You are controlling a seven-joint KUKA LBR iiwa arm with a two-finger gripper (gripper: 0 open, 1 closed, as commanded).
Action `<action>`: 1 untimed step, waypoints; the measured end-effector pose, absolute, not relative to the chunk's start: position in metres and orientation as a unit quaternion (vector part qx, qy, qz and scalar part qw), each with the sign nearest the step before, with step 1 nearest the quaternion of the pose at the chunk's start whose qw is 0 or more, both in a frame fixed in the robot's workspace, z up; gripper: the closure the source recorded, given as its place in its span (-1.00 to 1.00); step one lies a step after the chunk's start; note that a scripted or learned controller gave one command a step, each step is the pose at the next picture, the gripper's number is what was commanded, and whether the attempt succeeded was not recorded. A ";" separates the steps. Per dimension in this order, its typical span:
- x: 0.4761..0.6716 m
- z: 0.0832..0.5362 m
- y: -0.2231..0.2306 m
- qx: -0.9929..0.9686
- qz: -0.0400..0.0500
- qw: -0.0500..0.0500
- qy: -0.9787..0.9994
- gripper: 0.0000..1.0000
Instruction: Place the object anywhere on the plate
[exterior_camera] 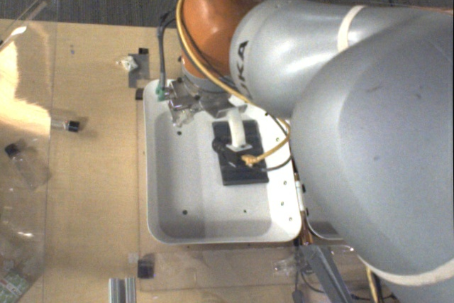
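Bin (152, 181): white, shallow, on tan surface (92, 195).
Arm (340, 81): grey, orange band, reaching over bin from right.
Hand (179, 108): low at bin's upper-left corner; released or clenched, cannot tell.
Object: whereabouts cannot be told.

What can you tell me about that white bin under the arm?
The white bin is a shallow rectangular tray with rounded corners and low walls, looking like smooth plastic. It lies flat on the pale wooden-looking bench. A few small dark dots mark its floor. The grey arm covers its right side, and the gripper is at its top-left corner in the view; contact cannot be told.
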State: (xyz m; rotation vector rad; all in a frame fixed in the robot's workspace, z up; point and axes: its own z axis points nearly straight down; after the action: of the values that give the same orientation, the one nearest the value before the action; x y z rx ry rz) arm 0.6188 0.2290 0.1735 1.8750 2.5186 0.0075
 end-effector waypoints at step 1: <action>0.615 0.163 0.210 0.460 0.002 0.001 0.888 1.00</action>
State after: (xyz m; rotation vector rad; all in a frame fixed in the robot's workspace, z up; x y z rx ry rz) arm 0.6147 0.2099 0.1631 1.4423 2.7878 0.0069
